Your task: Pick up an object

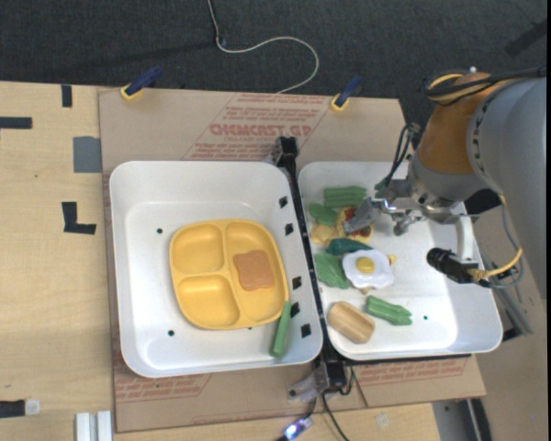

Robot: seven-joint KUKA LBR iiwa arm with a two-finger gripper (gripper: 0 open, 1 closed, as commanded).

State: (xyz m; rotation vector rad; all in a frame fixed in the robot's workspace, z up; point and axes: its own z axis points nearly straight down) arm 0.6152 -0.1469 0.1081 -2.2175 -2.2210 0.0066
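The right bin (445,315) holds several toy foods: a fried egg (366,266), a tan bun (350,322), a green pickle (388,311), a green leaf (331,269), a flat green piece (343,195) and a small red piece (356,217). My gripper (375,209) is low over the upper middle of this bin. Its tip sits right beside the red piece, just below the flat green piece. Nothing is visibly lifted from the bin.
The left bin (133,246) carries a yellow divided plate (202,292) with a brown toast slice (253,269) in one compartment. A green pod (281,329) leans at that bin's lower right wall. The arm's black cable (455,265) hangs over the right bin's right side.
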